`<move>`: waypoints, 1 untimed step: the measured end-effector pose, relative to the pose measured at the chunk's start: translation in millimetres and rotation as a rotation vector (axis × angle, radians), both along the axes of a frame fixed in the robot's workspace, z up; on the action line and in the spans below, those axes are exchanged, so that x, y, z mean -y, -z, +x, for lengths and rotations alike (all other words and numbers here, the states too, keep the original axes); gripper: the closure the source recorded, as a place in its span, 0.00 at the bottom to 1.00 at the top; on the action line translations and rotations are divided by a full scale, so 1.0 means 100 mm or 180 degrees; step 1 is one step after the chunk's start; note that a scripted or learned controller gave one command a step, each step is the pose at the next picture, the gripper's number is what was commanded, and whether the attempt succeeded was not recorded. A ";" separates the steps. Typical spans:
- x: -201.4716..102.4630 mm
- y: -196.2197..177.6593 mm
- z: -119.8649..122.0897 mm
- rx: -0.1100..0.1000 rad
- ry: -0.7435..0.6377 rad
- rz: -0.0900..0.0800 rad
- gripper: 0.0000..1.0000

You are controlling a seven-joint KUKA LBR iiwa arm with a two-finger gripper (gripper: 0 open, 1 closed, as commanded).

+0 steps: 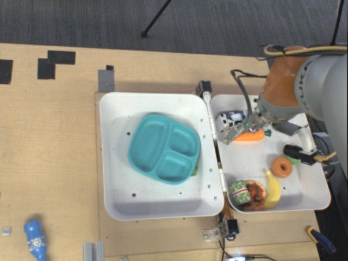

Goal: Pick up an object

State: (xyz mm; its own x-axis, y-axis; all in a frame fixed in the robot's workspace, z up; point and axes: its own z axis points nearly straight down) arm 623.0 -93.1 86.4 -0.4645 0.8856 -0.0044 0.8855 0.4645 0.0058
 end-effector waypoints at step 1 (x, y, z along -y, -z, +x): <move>-0.01 0.00 -0.02 0.0001 -0.1584 -0.0014 0.00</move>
